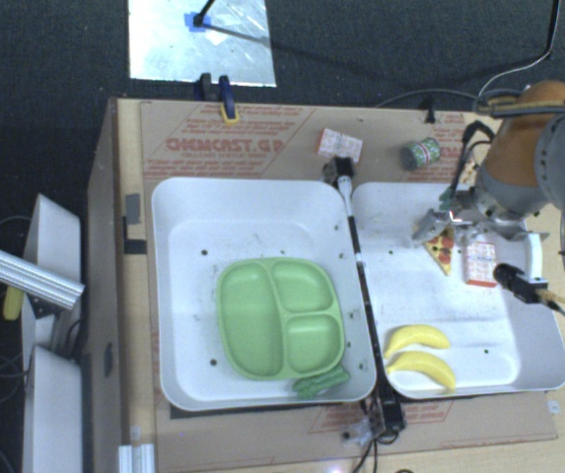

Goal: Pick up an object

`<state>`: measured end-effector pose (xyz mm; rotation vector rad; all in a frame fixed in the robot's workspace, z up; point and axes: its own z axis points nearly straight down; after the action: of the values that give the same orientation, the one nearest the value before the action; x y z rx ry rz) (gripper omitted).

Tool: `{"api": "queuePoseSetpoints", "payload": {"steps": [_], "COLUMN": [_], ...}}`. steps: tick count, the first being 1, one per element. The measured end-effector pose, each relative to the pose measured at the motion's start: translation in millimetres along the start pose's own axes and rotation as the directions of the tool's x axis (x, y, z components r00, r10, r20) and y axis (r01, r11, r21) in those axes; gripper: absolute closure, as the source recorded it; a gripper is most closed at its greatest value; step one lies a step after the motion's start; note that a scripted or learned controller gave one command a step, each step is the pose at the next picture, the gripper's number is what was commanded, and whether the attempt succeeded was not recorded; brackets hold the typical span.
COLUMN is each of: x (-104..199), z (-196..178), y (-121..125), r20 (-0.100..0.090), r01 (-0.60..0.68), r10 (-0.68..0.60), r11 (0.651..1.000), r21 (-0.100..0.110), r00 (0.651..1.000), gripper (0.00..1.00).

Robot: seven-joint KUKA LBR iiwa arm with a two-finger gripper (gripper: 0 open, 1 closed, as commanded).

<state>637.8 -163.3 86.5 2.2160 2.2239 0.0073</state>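
Seen from above at a slant, two shallow white bins sit side by side on a brown bench. The left bin (178, 264) occupies the centre of the frame and holds a green divided plate (280, 317), which lies flat in the bin's lower half; a small green object (321, 381) rests just below the plate against the bin's lower wall. The right bin (538, 353) holds three candidate objects. Two yellow bananas (420, 353) lie near its lower left corner, one just above the other and close together. A pizza slice toy (442, 252) lies in the bin's upper middle, and a small white-and-red packet (479, 262) lies just to its right. The grey arm (548, 161) enters from the upper right of the frame. Its gripper (440, 225) is low over the upper part of the right bin, directly above the pizza slice toy; whether its jaws are open, closed or gripping anything cannot be told from this view. On the bench above the bins lie a small patterned packet (340, 145) and a small can (423, 152), well apart from the gripper.
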Motion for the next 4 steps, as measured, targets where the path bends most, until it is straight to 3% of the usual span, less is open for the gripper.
{"api": "queuePoseSetpoints", "payload": {"steps": [1,2,3,4], "x": [-1,-44,-43,-22], "z": [-10,-90,-89,-4], "y": [0,-9,-9,-11], "r20": [0.003,0.005,0.003,0.001], "r01": [0.002,-0.002,-0.001,0.0], "r10": [-0.002,0.002,0.001,0.0], "r11": [1.0,1.0,1.0,1.0], "r21": [0.0,-0.001,0.001,0.006], "r00": [1.0,1.0,1.0,1.0], "gripper": [1.0,1.0,0.0,0.0]}}
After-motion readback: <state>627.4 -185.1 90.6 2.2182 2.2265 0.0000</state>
